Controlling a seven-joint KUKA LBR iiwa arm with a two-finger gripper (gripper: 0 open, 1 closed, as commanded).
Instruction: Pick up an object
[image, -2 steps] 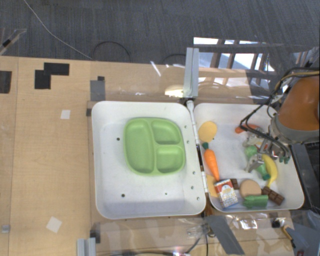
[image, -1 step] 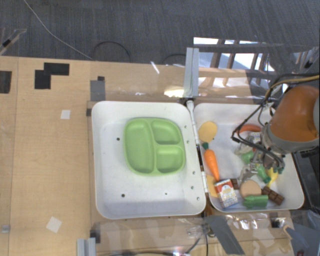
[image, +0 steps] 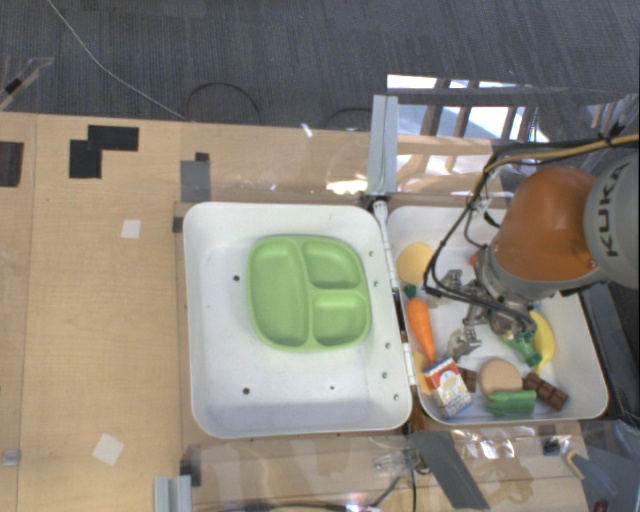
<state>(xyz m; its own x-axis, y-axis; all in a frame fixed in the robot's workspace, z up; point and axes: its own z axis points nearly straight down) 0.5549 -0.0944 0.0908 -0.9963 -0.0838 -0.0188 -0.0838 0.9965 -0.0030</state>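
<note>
We note the grey arm's two-finger gripper low in the right white bin; whether it is apart or together we cannot tell. The orange plastic carrot lies just left of it, long axis running far to near. Nearer us sit a small printed carton, a tan round bun and a green block. "KU" reads on the arm casing. Carton print is illegible.
</note>
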